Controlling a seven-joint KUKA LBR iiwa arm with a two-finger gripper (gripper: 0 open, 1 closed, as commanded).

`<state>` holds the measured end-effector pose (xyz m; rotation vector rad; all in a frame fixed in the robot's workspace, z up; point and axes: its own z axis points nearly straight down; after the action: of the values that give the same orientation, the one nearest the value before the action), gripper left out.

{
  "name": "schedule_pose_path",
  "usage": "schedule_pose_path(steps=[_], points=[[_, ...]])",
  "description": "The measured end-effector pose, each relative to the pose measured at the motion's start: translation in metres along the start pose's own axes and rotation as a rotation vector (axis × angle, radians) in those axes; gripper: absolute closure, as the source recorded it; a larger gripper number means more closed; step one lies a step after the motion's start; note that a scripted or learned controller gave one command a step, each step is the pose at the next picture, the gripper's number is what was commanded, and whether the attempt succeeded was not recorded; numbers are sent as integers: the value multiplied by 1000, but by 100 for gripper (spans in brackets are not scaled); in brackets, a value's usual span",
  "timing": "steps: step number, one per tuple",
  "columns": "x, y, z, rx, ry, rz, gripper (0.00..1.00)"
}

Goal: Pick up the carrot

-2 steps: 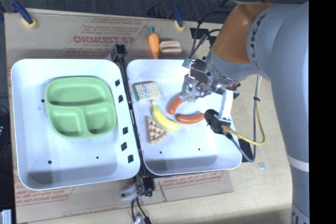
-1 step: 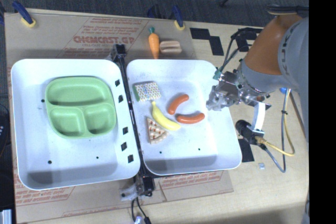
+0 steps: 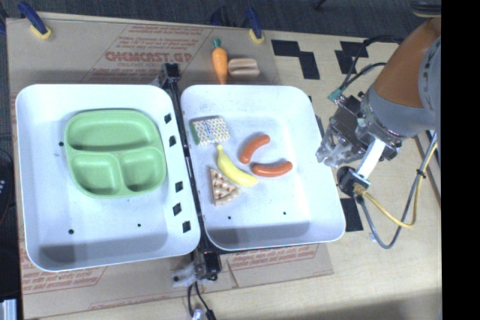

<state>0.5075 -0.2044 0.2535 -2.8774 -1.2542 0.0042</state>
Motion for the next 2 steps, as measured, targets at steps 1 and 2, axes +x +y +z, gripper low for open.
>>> schedule_pose_path(steps=[1,2], points=[[38,-79,131,5,0,15,100],[5,-47,61,-1,0,-256,100]])
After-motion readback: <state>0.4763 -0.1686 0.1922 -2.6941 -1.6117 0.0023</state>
